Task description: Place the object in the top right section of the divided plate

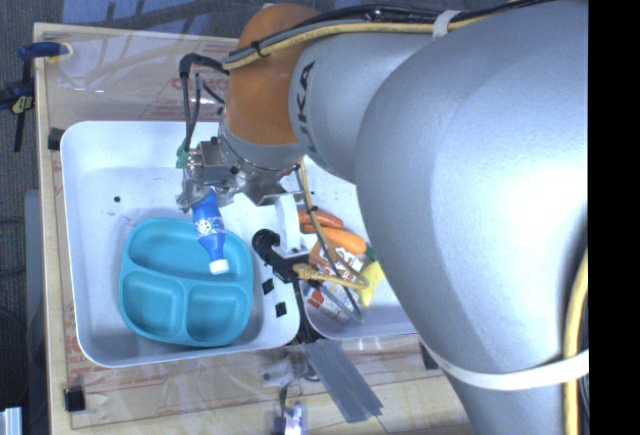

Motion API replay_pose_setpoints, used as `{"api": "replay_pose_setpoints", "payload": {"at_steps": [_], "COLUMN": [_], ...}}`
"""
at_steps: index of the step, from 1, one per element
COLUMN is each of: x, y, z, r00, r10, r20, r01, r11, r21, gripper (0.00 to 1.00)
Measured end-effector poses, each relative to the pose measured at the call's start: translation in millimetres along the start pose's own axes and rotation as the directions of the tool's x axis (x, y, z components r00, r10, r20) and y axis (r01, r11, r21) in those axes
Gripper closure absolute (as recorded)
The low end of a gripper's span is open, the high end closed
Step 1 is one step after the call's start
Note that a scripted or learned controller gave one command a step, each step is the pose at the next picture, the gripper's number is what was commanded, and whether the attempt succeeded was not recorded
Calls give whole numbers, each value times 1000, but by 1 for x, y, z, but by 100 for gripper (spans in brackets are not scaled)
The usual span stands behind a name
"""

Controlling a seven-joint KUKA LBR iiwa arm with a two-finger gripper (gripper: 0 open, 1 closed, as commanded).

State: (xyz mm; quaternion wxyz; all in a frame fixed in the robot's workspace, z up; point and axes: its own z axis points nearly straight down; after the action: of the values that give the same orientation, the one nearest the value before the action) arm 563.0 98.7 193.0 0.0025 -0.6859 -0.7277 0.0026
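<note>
Camera view showed the gripper (203, 191) hanging over the left white bin (85, 173), just above the far right rim of the blue divided plate (185, 288). A small blue bottle with a white cap (210, 235) sat directly below the fingers, its upper end meeting them and its capped end pointing down and slightly right, toward the plate's right edge. The fingers appeared closed on the bottle's top end, though the wrist hid much of the contact, so the hold looked real but shallow.

The bottle's long axis ran steeply from the gripper down toward the near side of the plate, tilted rather than upright. Its cap lay over the ridge region at the plate's right side, close to where the upper compartment met the lower right one. Whether the cap touched the plate could not be told.

Judged from this, the bottle was already over the plate's right half, and the target section lay beneath and just left of the jaws. Releasing with the tilt as it stood risked the bottle tipping toward the lower compartment. The right bin (385, 328) held carrots (335, 235) and other clutter, well clear of the move.
</note>
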Motion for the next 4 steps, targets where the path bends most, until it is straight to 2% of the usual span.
{"api": "replay_pose_setpoints", "payload": {"at_steps": [1, 2, 3, 4], "x": [55, -9, 74, 22], "y": [-62, -57, -83, -81], "z": [-11, 3, -35, 77], "r00": [995, 991, 997, 997], "r10": [-96, -133, -77, -71], "r20": [1, 1, 1, -1], "r01": [96, 133, 77, 71], "r11": [995, 991, 997, 997], "r21": [-3, -3, -5, -21], "gripper": [100, 100, 100, 100]}}
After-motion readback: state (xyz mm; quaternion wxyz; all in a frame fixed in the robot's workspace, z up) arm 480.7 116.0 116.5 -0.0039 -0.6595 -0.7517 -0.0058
